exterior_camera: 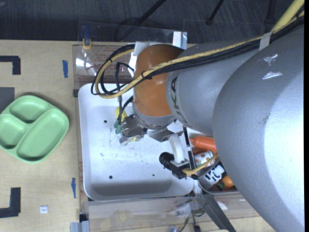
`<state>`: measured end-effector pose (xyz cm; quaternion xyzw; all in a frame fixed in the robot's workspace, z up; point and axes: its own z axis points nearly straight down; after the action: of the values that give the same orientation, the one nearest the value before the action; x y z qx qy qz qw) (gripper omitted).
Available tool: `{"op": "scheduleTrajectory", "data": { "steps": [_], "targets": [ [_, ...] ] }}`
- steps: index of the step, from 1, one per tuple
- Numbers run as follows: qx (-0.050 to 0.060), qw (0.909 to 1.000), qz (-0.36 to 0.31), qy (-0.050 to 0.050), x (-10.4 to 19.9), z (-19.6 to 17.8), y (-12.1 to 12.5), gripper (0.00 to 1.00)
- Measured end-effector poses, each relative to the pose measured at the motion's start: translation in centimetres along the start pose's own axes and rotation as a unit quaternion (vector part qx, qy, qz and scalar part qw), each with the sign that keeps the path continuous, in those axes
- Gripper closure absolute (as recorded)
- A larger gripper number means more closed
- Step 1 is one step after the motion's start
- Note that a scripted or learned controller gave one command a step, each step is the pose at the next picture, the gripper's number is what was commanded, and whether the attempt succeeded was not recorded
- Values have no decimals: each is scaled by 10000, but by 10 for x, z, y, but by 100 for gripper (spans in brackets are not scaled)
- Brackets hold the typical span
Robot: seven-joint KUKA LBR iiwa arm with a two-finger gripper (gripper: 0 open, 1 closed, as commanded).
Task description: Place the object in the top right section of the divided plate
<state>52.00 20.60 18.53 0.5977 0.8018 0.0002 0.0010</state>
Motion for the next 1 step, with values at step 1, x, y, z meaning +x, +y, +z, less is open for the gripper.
{"op": "scheduleTrajectory", "data": {
  "steps": [1],
  "targets": [
    [-4, 10000, -4, -2, 1, -10, 1, 100]
  ]
}}
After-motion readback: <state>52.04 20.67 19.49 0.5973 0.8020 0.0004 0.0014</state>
